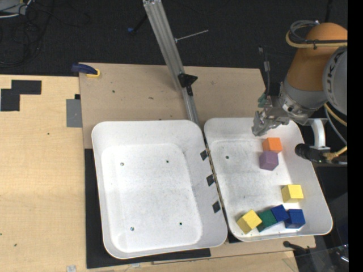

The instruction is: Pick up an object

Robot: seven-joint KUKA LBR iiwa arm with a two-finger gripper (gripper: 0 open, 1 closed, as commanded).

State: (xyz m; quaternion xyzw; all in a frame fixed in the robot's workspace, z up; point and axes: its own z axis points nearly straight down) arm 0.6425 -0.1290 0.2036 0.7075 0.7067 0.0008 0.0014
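Your tool [262, 124] hangs over the right bin [238, 174], just beside the orange block [273, 144]. You cannot tell its grip. A purple block [269, 160] sits close below. Yellow, green and blue blocks [272, 215] crowd the near corner.

left bin [108, 137]: bare floor, you can reach anywhere.
right bin [218, 130]: open middle and left.
obstacles: orange block [273, 144], purple block [269, 160] near the gripper [261, 127]; block cluster [272, 217] crowds the near corner.
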